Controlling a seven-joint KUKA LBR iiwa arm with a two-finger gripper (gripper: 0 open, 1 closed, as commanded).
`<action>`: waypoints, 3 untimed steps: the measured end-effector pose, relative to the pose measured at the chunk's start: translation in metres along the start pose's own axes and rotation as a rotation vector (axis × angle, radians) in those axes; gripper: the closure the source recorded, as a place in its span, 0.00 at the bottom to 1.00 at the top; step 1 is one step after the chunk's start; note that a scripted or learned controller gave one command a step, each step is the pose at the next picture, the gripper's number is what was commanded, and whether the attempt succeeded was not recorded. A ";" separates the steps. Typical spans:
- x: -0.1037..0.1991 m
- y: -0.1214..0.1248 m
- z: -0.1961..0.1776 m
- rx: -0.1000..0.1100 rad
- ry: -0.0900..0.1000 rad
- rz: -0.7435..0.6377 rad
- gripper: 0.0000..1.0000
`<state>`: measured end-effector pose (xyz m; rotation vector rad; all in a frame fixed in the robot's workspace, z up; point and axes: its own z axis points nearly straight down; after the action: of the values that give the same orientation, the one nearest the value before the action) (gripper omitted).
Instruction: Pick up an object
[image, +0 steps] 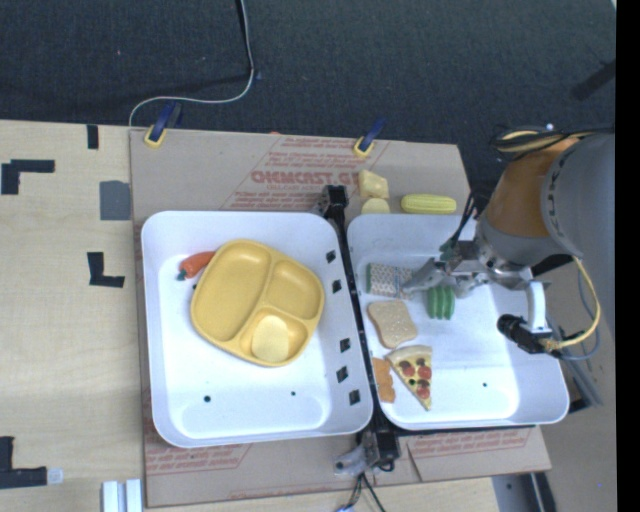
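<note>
Right bin (540, 395), upper middle: the gripper (432, 276) is hanging low over the floor of the bin, reached in from the right on the grey arm (580, 195) with its orange band. Whether the tool is spread or closed, and whether it has anything in hold, cannot be told at this slant; nothing is showing lifted clear of the bin.

Items lying under and around the tool:
- Green toy vegetable (440, 302): sitting just below the gripper in the view, touching or nearly touching it; long axis running roughly up and down the view, across the arm's line of reach. Judged the likeliest target, being the nearest piece.
- Grey grater-like piece (383, 280): lying just left of the tool, near the bin's left wall.
- Toast slice (392, 322): lying lower left of the green piece, slightly apart from it.
- Pizza slice (414, 372): lying further down, point aimed at the lower right.
- Small orange piece (383, 380): resting beside the pizza, against the left wall.

Left bin (165, 330): holding a yellow divided plate (257, 300) and an orange carrot-like piece (196, 263), well apart from the tool.

Judgement: the coming move is turning on a short drop toward the green piece, with the grip set across its narrow width.
</note>
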<state>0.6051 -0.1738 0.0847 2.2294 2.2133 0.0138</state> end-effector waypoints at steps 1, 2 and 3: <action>0.056 0.059 -0.005 -0.006 -0.010 -0.014 0.00; 0.079 0.066 -0.004 -0.001 -0.010 -0.010 0.00; 0.057 0.057 0.001 0.007 -0.008 -0.007 0.00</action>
<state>0.6623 -0.1170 0.0847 2.2209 2.2212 -0.0026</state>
